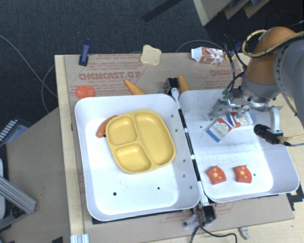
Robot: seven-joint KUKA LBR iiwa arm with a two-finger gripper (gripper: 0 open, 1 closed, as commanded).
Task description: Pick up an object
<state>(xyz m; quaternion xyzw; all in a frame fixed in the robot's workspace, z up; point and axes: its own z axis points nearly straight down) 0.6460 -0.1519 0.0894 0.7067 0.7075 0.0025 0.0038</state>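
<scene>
Jaws state: we cannot tell it, because the gripper (232, 106) is seen from above and the wrist covers its tip.

We take the yellow divided plate (140, 141) in the left bin (94, 186) as reference.

- Touching the plate's left edge: an orange sausage-shaped piece (101, 126).
- Beyond the plate, on the bench (67, 147): a red disc (84, 91), a carrot piece (134, 87) and a bread slice (150, 54).
- Right of the plate, across the divider, in the right bin (280, 188): a small blue-and-white carton (220, 129), with the gripper just above it on the far side.
- Right of the plate and nearer the camera: two red pieces (216, 174) (243, 174), side by side and apart from each other.

We judge the step in hand to be the approach to the carton; nothing shows as lifted. The next move calls for a straight descent centred on the carton, closure across its narrow side, then a vertical lift.
</scene>
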